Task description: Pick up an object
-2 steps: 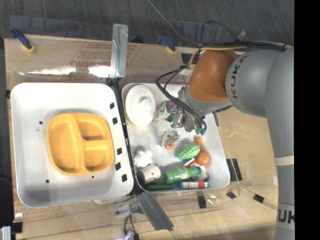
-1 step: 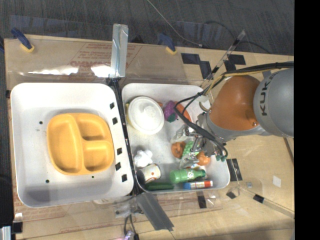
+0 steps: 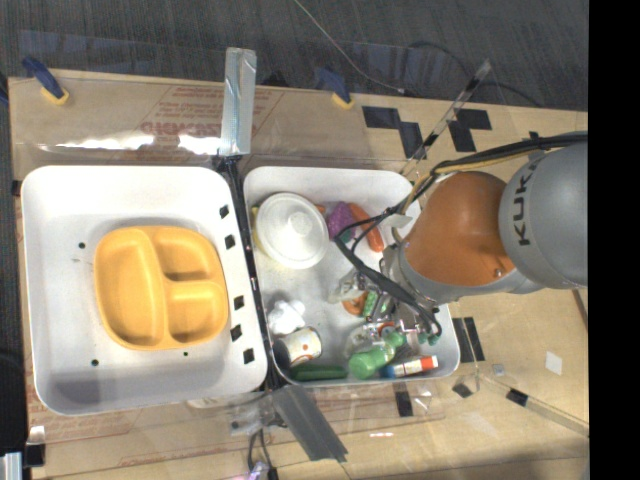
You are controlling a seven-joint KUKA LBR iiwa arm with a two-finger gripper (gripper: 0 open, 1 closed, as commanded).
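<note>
Green plastic piece [image 3: 372, 360], glossy and rounded, looks like the nearest target; it lies just below my gripper [image 3: 385, 318] in the right bin's [image 3: 300, 181] lower corner. I am lowered over the clutter there, presumably to reach it. Whether my fingers are spread or closed I cannot tell; cables and wrist hide them. Left of the green piece: 1 dark green stick [image 3: 318, 373], then 1 small cup [image 3: 303, 345]. Right of it: 1 red-and-white marker [image 3: 415, 366]. Well above it: 1 white lidded bowl [image 3: 291, 228]. Far left of it, in the left bin [image 3: 50, 298]: 1 yellow divided tray [image 3: 160, 286].
</note>
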